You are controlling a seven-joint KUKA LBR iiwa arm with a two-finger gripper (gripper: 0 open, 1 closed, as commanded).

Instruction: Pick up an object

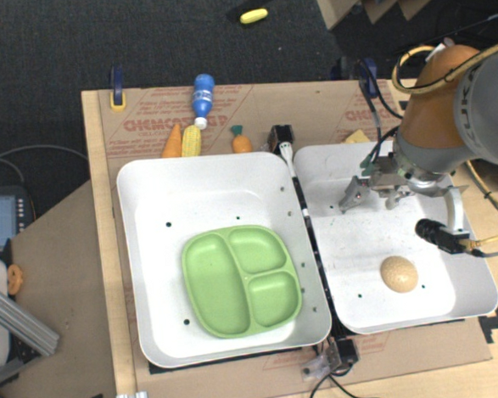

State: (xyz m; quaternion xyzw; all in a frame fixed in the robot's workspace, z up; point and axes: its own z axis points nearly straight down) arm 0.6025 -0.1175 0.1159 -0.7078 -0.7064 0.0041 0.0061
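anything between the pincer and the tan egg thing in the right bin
Nothing: in the camera view only bare white bin floor lies between the pincer and the tan egg-shaped object.

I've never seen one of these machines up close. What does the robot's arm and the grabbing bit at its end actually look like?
The arm is thick, rounded and grey, with a broad orange band above the wrist. Yellowish and dark cables loop around its top and trail off beside it. The end effector is a small grey metal piece with thin prongs, and a black cylindrical part sticks out below the wrist.

A robotics lab: cardboard-topped bench (327,95), clamps (118,86), loose cables (25,158), two white bins (142,244).
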